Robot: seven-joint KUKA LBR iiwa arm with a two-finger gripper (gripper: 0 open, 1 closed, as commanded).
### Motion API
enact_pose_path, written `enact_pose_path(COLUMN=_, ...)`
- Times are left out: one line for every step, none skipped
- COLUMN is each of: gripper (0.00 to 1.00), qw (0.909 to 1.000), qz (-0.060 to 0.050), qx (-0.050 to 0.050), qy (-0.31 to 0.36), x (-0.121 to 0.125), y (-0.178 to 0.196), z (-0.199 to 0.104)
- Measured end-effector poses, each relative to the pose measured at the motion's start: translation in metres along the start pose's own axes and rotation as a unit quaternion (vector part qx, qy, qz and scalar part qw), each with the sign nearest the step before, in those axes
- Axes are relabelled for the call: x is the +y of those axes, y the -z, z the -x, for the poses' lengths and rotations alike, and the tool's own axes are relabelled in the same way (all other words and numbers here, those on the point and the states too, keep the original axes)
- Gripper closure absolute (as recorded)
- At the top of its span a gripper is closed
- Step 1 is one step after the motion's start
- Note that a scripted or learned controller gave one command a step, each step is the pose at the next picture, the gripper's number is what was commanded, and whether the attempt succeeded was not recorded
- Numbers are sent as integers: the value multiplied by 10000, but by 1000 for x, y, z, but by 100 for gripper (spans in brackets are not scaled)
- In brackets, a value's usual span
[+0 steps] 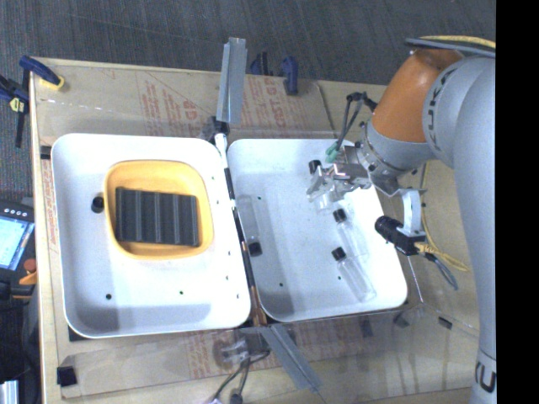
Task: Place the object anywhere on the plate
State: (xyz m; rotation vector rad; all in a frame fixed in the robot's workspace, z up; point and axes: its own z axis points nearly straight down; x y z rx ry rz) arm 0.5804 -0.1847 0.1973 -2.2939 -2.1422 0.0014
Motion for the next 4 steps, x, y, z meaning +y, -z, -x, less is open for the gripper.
enact_pose_path(gripper=100, qw=9971, qz=-19, qx=0, qy=766, x=9, y=-2, z=-79)
enact_pose_path(gripper=100, qw=9881, qz=5, qx=-10, qy=1538, x=27, y=-6, z=-146)
enact_pose_path(gripper=100, qw=9721, qz=-24, qx=-4, qy=2344, x=-3, y=-5, z=-162)
enact_pose_path(gripper=0, qw=9721, qz=-23, qx=-6, qy=2345, x=-3, y=-5, z=-162)
